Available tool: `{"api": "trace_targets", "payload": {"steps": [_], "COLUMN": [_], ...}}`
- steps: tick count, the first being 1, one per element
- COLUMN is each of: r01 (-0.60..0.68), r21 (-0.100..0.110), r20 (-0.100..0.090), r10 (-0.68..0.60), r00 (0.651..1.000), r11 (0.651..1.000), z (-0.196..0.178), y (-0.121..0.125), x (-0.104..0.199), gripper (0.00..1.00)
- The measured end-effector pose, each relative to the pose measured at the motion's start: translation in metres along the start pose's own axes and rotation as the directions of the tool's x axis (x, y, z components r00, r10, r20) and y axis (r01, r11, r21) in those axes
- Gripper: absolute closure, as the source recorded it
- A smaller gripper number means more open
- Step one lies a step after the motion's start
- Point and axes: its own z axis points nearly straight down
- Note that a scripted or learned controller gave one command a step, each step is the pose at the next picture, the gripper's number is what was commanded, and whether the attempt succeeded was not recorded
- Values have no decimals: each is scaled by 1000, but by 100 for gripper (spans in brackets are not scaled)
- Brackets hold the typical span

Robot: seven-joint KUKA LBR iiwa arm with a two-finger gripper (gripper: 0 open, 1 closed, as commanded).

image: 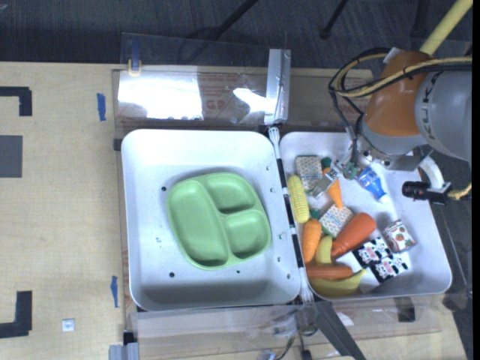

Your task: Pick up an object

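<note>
Arm enters from the right; grey wrist with orange band sits over the upper part of the right shallow white plastic bin (439, 257). Two-finger gripper (358, 165) is low near the bin's back wall, close to a small blue-and-white packet (373, 182); from this angle I cannot tell how far apart the tips stand, and nothing is visibly held between them. Left shallow white plastic bin (142, 201) carries a pale green three-compartment plastic tray (217, 220). Candidate objects all lie in the right bin: a yellow toy corn cob (298, 199) along the left wall, a large orange toy carrot (354, 233) lying at a slant mid-bin, a yellow toy banana (337, 282) at the front edge, a smaller orange piece (311, 240) just beside the carrot, and a black-and-white patterned block (379, 257) to the carrot's right. Objects are crowded, several touching. Judgement: the packet is nearest the gripper and the likely target; it looks light and thin, probably slick and flexible, so it may slide or buckle. Best grasped across its narrow width near the middle. The carrot would be stiffer and rounder, likely to roll; grip across its thick end.
</note>
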Motion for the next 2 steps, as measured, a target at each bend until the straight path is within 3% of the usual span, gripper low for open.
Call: {"api": "trace_targets", "payload": {"steps": [1, 2], "r01": [-2, -225], "r21": [-7, 2], "r20": [7, 0], "r10": [2, 225], "r00": [1000, 974], "r11": [1000, 974], "z": [-13, -99], "y": [1, 19], "x": [-2, 24], "gripper": [100, 100]}}
